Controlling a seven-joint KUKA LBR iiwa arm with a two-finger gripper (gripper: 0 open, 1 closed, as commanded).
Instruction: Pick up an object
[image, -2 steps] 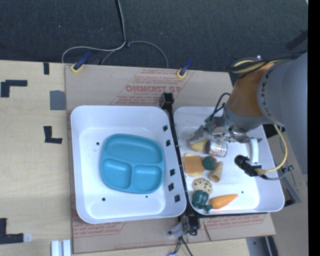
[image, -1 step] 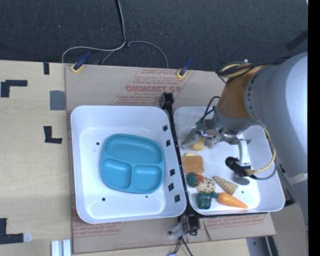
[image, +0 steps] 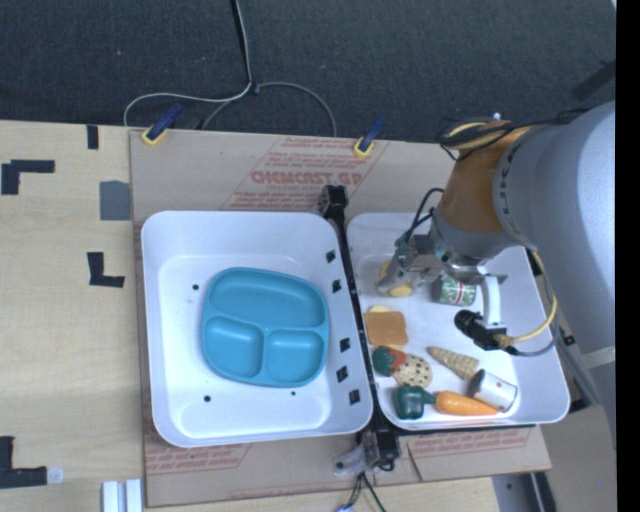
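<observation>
Wooden benchtop with a cardboard sheet (image: 300, 175) clipped over it, dark carpet at the far side, and two white bins side by side on the card. Left bin (image: 165, 250) has a blue divided plate (image: 265, 327) sitting in it. Right bin (image: 545, 395) is where all the small stuff is: a slice of toy toast (image: 386, 327), a cookie (image: 413, 372), an ice cream cone (image: 455, 360), a toy carrot (image: 463, 404) along the near edge, and a little green-labelled can (image: 457, 291) on its side.

So my gripper (image: 402, 274) is down at the far left part of the right bin, right over a small yellowish piece (image: 400, 290) that's touching or just under the fingertips. Honestly can't tell from this angle how far apart the fingers are, or whether that piece is actually between them, so I'm not calling it a grab.

My guess on handling: it looks like a light, hard plastic play-food bit, smooth and rounded, so probably slippery and prone to squirting out sideways. I'd pinch it across the narrow middle, centred, and lift slowly.
</observation>
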